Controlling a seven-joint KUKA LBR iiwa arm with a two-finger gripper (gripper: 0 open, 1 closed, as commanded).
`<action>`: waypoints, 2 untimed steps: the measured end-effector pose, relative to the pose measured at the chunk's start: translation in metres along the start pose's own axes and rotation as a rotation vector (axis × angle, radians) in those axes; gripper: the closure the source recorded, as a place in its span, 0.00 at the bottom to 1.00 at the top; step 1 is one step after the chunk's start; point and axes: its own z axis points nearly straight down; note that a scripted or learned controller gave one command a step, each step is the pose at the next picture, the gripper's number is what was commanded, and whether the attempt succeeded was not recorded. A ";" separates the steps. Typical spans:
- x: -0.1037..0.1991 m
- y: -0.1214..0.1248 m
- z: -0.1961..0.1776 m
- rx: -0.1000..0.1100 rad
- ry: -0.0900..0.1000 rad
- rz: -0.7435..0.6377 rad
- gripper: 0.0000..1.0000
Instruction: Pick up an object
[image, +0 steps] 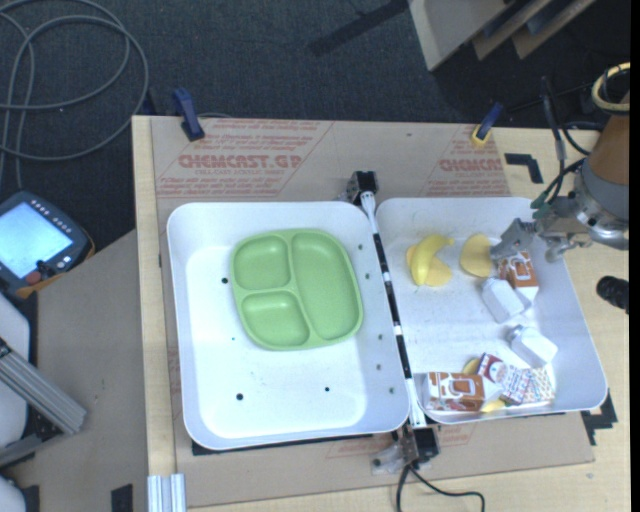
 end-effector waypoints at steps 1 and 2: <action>0.011 0.029 0.080 -0.019 -0.007 -0.002 0.00; 0.010 0.030 0.069 -0.022 -0.010 -0.003 1.00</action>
